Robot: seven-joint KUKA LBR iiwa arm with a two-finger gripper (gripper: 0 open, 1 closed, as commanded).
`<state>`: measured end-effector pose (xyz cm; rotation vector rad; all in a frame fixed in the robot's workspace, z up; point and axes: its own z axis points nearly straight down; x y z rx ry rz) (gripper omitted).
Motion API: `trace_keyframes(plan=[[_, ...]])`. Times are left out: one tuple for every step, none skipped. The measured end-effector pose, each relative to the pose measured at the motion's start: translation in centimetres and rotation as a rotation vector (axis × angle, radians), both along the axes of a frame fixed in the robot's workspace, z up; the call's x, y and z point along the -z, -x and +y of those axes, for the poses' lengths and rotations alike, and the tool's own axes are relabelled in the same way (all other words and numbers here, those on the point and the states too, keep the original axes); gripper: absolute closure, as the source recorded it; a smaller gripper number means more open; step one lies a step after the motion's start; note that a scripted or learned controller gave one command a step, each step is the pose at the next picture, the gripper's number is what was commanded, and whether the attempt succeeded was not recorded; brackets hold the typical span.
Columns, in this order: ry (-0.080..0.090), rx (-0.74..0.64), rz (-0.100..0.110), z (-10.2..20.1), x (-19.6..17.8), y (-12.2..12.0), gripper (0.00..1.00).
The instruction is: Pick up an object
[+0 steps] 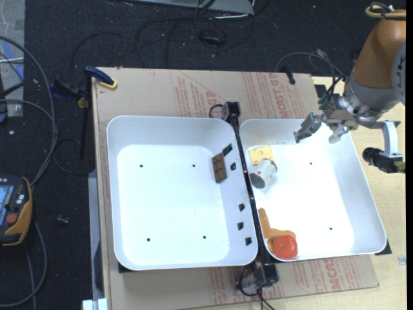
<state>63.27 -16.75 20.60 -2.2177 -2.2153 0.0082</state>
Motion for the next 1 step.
trace_keyframes(plan=[[0.001, -0.001, -0.009, 0.03, -0.51, -0.19, 0.0]])
